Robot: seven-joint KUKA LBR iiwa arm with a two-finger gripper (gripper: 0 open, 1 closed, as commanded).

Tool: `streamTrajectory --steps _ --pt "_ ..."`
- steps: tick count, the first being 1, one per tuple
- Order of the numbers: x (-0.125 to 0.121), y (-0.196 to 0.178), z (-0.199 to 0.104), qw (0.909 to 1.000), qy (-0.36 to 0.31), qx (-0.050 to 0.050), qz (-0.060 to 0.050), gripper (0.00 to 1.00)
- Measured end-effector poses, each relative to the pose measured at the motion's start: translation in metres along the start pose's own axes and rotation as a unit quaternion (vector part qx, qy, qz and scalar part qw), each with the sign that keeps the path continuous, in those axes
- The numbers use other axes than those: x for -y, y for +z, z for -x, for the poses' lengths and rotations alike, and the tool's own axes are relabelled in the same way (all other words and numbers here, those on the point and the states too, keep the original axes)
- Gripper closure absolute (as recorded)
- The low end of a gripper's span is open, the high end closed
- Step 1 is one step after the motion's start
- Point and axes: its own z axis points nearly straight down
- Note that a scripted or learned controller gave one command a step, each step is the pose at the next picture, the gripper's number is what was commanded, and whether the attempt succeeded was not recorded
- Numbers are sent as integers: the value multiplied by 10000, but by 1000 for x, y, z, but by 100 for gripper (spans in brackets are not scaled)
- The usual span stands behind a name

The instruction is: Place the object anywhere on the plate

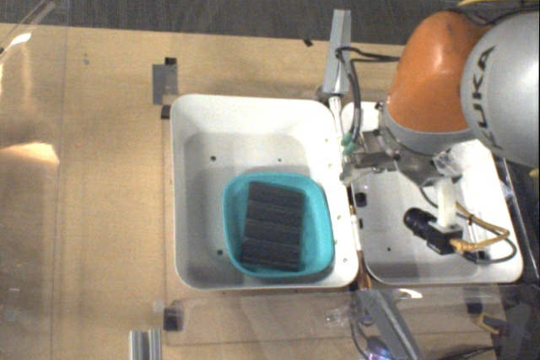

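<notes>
A dark grey ribbed block (272,225) lies flat on the teal plate (318,219), roughly centred on it. The plate rests in the near half of the left white bin (194,181). My gripper (361,164) hangs under the orange-banded wrist (434,84), over the seam between the two bins and to the right of the plate. It is apart from the block, and the wrist hides most of it.
The right bin (388,257) lies under the arm, and most of its floor is covered by the wrist. A grey metal post (337,46) stands behind the bins. Bare wooden bench (84,181) stretches to the left.
</notes>
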Motion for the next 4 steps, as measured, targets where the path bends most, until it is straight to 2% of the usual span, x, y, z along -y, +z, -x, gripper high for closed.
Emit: streamTrajectory --steps 1,2,3,4 --pt "0 0 0 10000 2 0 -1 0" --pt "-2 -11 0 10000 -22 1 26 100" --pt "17 15 -99 9998 177 -5 -17 100" --pt "17 15 -98 9998 181 -6 -20 0"
